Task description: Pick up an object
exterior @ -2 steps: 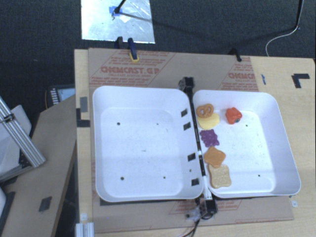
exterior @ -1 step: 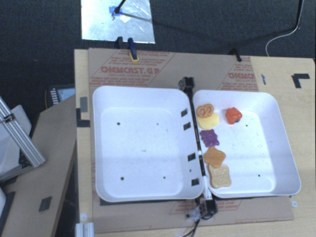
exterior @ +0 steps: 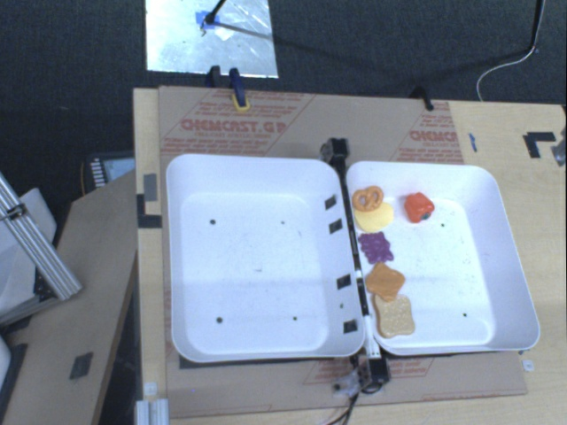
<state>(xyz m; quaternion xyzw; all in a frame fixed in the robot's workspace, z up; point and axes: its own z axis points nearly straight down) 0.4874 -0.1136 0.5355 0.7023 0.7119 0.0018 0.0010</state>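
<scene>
Lining the right bin [exterior: 496, 264]: seemingly plastic toy foods [exterior: 386, 282]

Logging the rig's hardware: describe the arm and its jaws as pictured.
A small grey sliver at the frame's right edge may be part of the arm; there is too little of it to tell bands, markings or jaws. A thin cable hangs at upper right.

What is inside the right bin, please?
The right bin holds a pretzel, yellow piece, red piece, purple grapes and two bread pieces.
</scene>
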